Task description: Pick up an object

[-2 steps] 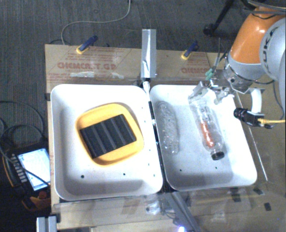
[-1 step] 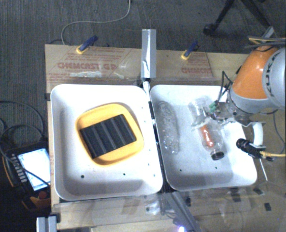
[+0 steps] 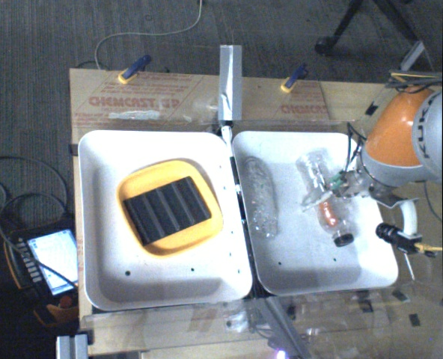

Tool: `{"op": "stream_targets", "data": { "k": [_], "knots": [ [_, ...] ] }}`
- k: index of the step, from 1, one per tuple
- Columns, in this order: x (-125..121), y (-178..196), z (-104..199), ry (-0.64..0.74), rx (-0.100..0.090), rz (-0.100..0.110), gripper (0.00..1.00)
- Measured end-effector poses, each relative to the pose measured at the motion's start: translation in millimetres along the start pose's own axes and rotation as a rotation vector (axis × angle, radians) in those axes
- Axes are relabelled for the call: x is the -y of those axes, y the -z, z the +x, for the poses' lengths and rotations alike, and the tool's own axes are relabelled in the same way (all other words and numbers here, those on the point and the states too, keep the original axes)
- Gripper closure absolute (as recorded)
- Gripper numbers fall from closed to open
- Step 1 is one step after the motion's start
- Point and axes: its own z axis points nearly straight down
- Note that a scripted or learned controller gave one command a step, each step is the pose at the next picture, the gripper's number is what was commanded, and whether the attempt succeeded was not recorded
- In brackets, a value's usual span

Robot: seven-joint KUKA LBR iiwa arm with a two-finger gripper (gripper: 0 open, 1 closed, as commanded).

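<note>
One clear bottle point(image 3: 260, 193) lies left of the gripper point(image 3: 334, 188), whose state I cannot tell.

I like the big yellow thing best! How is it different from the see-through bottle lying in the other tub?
The yellow tray with its black ridged insert is solid coloured; the clear bottle lets the white bin show through. The yellow tray is wide and flat, while the clear bottle is long and narrow. The yellow tray lies in the left bin, the clear bottle along the left side of the right bin. Both lie flat, apart from the arm.
</note>
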Motion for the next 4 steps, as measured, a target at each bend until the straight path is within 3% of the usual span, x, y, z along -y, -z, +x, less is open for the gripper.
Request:
{"op": "stream_targets", "data": {
  "k": [3,4],
  "knots": [
    [3.6,0.4,10.2,0.042,0.007,-0.005,0.0],
    [2.8,9.6,11.0,0.043,0.006,-0.006,1.0]
  ]
}}
